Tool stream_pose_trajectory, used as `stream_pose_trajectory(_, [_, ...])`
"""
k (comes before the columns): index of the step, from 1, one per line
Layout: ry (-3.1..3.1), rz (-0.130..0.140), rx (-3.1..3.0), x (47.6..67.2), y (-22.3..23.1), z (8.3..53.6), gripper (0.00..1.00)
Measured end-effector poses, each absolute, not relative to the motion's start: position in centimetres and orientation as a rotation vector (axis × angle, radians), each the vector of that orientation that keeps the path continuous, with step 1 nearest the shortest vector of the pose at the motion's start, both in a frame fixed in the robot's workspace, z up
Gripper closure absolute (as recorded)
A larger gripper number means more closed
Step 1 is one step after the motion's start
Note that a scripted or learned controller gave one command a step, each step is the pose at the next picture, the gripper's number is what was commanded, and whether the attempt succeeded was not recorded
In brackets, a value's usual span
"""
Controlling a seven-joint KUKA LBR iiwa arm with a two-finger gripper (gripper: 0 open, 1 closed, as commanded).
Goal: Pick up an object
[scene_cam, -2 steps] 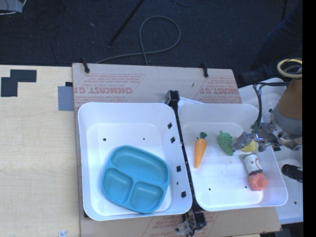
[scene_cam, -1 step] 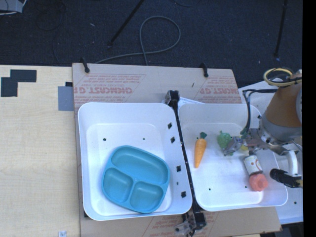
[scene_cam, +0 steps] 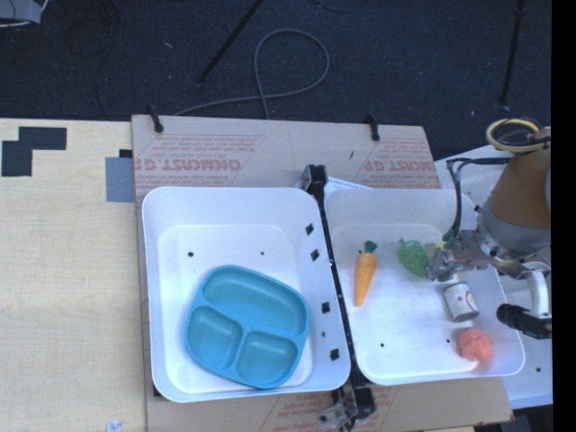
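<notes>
Four items lie loose in right white bin (scene_cam: 423,372); gripper (scene_cam: 443,266) beside green soft toy (scene_cam: 414,257), finger state indeterminate.

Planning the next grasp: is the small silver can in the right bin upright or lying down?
Lying down. The small silver can rests on its side on the right white bin floor, one round end facing the camera.
</notes>
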State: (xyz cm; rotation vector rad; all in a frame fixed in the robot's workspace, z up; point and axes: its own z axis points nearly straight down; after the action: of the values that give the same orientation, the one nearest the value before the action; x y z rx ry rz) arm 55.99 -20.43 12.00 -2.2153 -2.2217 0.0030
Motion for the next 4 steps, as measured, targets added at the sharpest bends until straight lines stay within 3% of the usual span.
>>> stream_pose_trajectory(3, [-2.226,-0.002,-2.221,56.5,-21.2,27.9,1.00])
stream_pose_trajectory(4, [-2.223,0.000,-2.215,55.9,-16.6,28.0,1.00])
